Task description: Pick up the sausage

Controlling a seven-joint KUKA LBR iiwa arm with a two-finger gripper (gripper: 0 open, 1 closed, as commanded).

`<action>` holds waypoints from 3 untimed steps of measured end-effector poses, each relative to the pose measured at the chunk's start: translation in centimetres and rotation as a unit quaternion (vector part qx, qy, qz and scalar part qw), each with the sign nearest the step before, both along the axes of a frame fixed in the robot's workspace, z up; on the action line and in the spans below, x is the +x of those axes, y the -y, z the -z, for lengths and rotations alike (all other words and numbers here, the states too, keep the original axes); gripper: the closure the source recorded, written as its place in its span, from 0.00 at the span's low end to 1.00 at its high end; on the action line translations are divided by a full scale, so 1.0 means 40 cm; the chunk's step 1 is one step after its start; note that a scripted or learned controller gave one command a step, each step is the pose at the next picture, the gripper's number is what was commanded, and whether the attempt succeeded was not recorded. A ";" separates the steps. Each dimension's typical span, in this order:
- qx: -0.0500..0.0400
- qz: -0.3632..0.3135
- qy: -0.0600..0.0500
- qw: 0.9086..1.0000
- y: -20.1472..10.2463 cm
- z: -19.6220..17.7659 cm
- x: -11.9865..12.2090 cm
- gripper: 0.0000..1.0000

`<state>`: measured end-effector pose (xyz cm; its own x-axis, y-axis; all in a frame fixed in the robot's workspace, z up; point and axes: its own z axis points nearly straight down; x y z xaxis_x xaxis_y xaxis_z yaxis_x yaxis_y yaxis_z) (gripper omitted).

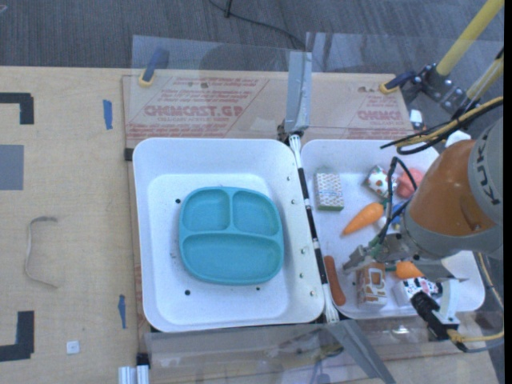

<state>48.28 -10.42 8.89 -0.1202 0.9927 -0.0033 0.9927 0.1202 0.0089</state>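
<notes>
Sausage [334, 281] lies untouched beside the hand [370, 256]; its opening is too blurred to tell

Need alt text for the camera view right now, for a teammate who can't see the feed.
The grey arm's two-finger gripper hovers low in the right white bin, beside the slim red-brown sausage lying along that bin's left wall. An orange carrot and small packets lie nearby; the left white bin holds a teal divided plate.

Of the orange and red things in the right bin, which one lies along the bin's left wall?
The sausage: thin, reddish-brown, beside the left wall near the front corner. The carrot lies further in, tilted.
</notes>
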 end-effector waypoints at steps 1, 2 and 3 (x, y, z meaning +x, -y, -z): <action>0.001 0.144 -0.001 0.990 -0.015 0.001 0.080 0.00; 0.000 0.011 -0.005 1.000 -0.069 -0.235 0.061 0.00; 0.000 -0.095 -0.005 0.995 -0.021 -0.013 0.023 0.00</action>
